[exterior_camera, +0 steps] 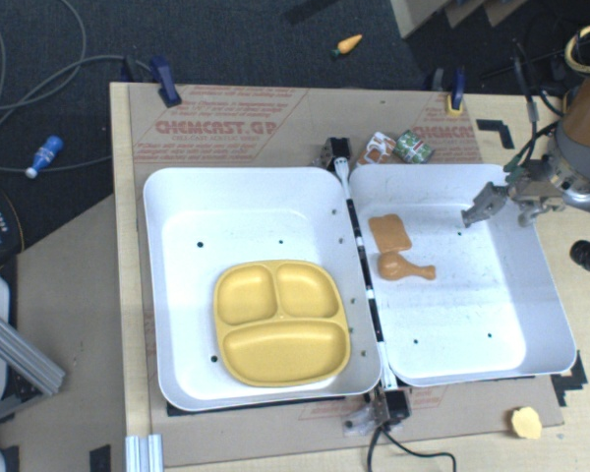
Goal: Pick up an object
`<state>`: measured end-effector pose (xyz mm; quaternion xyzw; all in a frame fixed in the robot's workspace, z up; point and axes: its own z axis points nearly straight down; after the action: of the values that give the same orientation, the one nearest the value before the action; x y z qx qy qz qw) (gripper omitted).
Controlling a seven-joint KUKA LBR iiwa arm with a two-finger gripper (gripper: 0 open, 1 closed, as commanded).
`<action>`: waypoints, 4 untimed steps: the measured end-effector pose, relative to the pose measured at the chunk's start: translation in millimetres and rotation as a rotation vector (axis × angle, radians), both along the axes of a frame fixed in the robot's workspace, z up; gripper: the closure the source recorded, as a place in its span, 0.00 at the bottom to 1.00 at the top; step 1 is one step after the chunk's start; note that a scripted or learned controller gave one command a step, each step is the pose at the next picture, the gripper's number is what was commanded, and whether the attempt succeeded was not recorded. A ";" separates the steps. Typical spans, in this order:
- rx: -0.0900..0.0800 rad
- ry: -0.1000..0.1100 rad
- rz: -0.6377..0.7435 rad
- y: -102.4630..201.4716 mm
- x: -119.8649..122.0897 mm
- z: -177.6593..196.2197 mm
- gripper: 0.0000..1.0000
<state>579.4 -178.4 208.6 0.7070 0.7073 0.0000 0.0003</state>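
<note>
The left bin holds a yellow divided plate; the right bin holds two tan toy pieces (jaws released, grasping nothing).

Dark carpet floor strewn with grey cables.

My arm comes in from the right edge of the view, about a third of the way down. I can see the grey wrist housing with a strip of orange above it, cut off by the frame. From the wrist the pincer stretches left and slightly toward the near side, lying low and nearly level. Its grey metal linkage narrows toward the tip. Nothing sits between its fingers. From this angle I can't make out how far apart the tips stand.
</note>
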 end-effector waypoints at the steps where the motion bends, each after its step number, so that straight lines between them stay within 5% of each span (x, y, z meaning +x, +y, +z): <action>1: -0.005 -0.011 -0.002 54.3 -19.4 -108.7 0.00; 2: -0.003 -0.011 -0.002 56.2 -19.7 -100.8 1.00; 3: -0.003 -0.010 -0.002 56.3 -20.0 -101.6 0.00; 4: -0.006 -0.013 -0.002 75.1 -18.0 -116.6 0.00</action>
<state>561.3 -103.3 92.0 0.7076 0.7066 0.0028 0.0070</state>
